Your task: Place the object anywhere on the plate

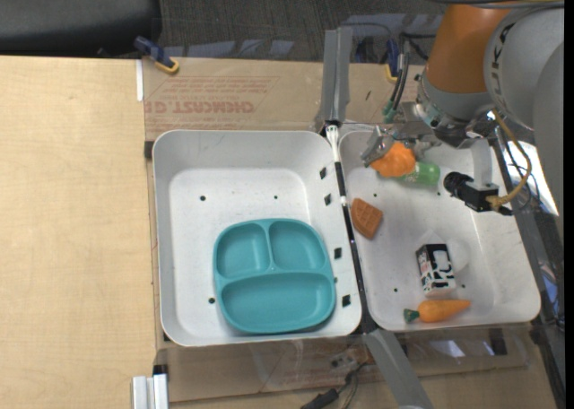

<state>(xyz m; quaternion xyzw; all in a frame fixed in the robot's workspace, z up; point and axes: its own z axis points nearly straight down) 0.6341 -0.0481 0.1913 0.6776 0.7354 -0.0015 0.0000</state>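
Gripper: the gripper hangs over the back left corner of the right bin, fingers pinched on an orange toy piece, which shows between and just below the fingertips.
Object: that orange piece is my guess at the thing to be placed; it looks rounded and smooth, and it is lifted clear of the bin floor as far as I can judge from this slant.
Plate: the teal divided plate lies in the front half of the left bin, well apart from the gripper, with nothing on it.
Route: the two bin walls meet between the gripper and the plate, so the carry must go over that ridge.
Risk, grip: the hold looks shallow, near the top of the piece; a quick swing could let it slip out.
Risk, neighbour: a pale green item sits touching or just beside the orange piece and might be dragged or knocked.
Risk, release: dropped from high, a round piece could roll off the plate's shallow rim.
Others: a brown wedge, a black-and-white can and a toy carrot lie out of the path.
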